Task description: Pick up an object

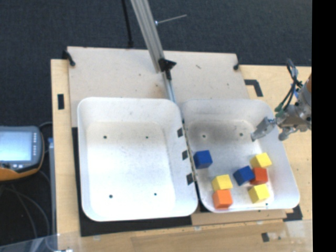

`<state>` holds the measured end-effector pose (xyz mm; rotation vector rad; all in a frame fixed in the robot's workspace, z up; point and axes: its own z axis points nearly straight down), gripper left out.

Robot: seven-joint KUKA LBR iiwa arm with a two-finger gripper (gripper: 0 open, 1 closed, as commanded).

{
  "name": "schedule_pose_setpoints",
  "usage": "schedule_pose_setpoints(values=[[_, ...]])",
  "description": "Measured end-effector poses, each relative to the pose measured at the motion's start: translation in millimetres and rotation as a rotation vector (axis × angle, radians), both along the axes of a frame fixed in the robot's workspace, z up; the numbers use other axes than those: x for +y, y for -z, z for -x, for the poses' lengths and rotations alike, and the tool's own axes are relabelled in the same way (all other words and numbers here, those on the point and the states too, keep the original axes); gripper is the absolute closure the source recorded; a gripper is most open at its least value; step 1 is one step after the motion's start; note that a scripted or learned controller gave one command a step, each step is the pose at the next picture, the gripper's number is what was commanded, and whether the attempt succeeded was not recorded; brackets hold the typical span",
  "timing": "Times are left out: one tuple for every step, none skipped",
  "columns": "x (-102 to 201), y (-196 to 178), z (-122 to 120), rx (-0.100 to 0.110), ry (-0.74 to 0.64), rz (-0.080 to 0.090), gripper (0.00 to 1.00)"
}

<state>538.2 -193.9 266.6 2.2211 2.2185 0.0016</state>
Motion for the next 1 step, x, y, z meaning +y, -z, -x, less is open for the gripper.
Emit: schedule_pose_setpoints(values=[[0.0,0.1,0.0,0.000,0.000,0.000,0.00]])
